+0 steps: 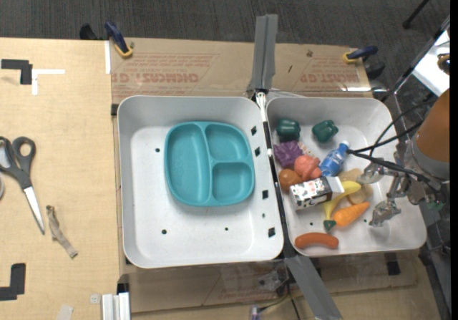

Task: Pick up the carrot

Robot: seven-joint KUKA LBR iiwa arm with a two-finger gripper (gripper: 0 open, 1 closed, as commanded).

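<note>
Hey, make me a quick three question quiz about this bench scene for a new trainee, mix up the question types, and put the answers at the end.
1. True or false: the teal divided plate lies in the left bin.
2. Multiple choice: the carrot lies A) on the plate, B) in the right bin, C) on the wooden bench beside the scissors.
3. Which reddish item lies nearest the right bin's front edge?

Key: 1 true. 2 B. 3 the sausage. The gripper hangs just right of the carrot.
</note>
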